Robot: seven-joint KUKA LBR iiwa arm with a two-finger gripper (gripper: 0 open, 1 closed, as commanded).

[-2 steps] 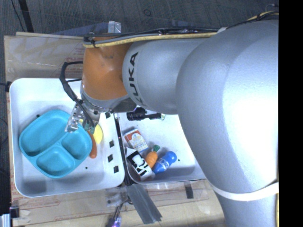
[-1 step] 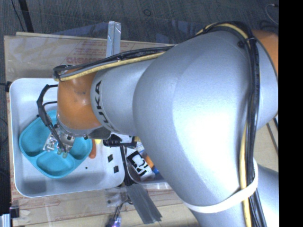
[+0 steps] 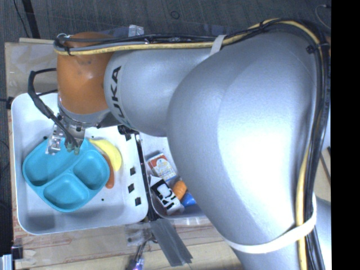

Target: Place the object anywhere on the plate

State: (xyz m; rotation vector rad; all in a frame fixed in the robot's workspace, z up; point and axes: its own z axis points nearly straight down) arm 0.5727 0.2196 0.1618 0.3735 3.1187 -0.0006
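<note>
A blue plate (image 3: 62, 179) with three compartments lies in the left bin (image 3: 34, 221). A yellow banana-shaped object (image 3: 111, 152) rests against the plate's right rim, with something orange (image 3: 110, 178) below it. My gripper (image 3: 63, 145) hangs over the plate's upper rim, just left of the yellow object. I see nothing between its fingertips.
The right bin (image 3: 169, 218) holds a small box with a red and white label (image 3: 160, 165), a black and white object (image 3: 164, 194), and an orange and blue item (image 3: 183, 193). The arm's big grey body covers most of the right side.
</note>
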